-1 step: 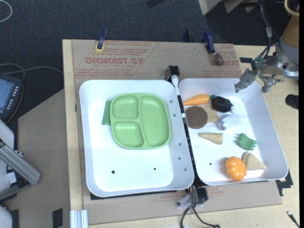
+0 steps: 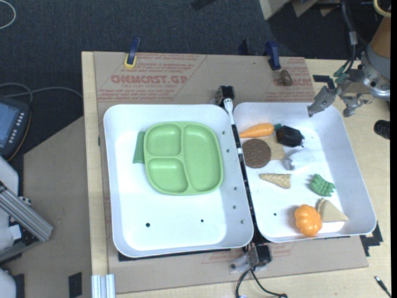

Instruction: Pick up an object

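Note:
The right bin (image 2: 355, 166) holds several toy foods: an orange carrot (image 2: 257, 130), a black piece (image 2: 289, 135), a brown round cookie (image 2: 256, 153), a pale grey piece (image 2: 299, 160), a tan wedge (image 2: 276, 180), a green leafy piece (image 2: 322, 185), an orange pumpkin (image 2: 307, 220) and a beige wedge (image 2: 332, 212). My gripper (image 2: 335, 103) hangs over the bin's far right corner, above and to the right of the black piece. Its fingers (image 2: 319, 102) are spread open with nothing between them.
The left bin (image 2: 124, 216) holds a green divided plate (image 2: 183, 158). Clamps (image 2: 131, 53) sit on the bench's far edge. A black latch (image 2: 226, 95) sits between the bins at the back.

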`<state>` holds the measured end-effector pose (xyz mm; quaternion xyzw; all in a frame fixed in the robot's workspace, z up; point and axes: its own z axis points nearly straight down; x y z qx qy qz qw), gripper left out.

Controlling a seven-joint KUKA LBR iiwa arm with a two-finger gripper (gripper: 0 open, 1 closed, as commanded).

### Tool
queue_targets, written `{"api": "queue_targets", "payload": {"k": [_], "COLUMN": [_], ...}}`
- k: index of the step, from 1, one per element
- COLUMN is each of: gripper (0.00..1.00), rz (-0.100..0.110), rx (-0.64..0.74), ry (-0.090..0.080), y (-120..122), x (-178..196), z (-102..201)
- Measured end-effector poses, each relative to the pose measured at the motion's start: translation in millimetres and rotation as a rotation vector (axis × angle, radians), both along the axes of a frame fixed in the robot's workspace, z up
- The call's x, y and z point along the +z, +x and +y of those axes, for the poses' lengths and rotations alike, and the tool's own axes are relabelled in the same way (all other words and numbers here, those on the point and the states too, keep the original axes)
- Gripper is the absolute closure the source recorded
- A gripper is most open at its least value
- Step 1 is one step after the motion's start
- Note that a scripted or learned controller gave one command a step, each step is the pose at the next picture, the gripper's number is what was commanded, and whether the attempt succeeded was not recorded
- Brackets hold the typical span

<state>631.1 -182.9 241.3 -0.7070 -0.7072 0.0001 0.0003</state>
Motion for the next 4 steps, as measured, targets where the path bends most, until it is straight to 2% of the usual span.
{"api": "queue_targets", "payload": {"k": [1, 2, 3, 4], "gripper": [0.0, 0.0, 0.0, 1.0], "rz": [0.004, 0.006, 0.0, -0.008], "rx": [0.001, 0.001, 0.0, 0.001], "ry": [0.001, 0.001, 0.0, -0.001], "y": [0.2, -0.3, 0.3, 2.6], "x": [-45.9, -109.4, -157.6, -142.4], "z": [8.0, 12.1, 12.8, 12.7]}}
